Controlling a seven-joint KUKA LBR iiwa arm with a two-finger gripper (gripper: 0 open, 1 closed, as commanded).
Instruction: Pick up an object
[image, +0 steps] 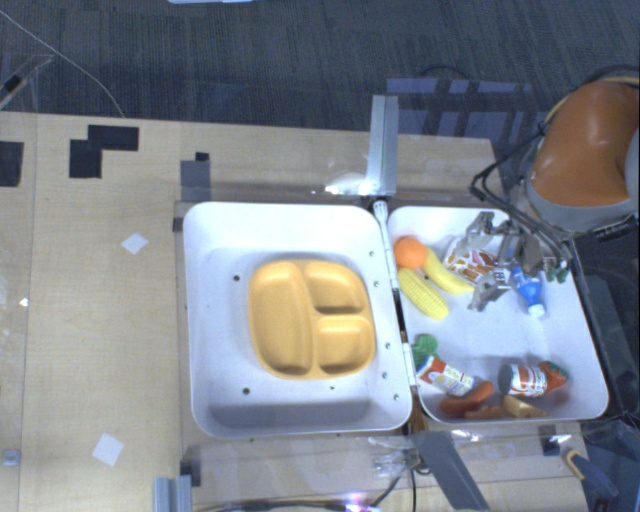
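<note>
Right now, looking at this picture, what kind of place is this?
Probably a robotics lab's pick-and-place bench: two white bins, left bin and right bin, toy food like a corn cob, and the arm's tool above them.

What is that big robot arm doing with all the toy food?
The grey arm's two-finger gripper hangs over the right white bin, above toy food such as an orange ball, a yellow corn cob and a small blue-capped bottle. It holds nothing yet. The left white bin holds a yellow divided tray.
</note>
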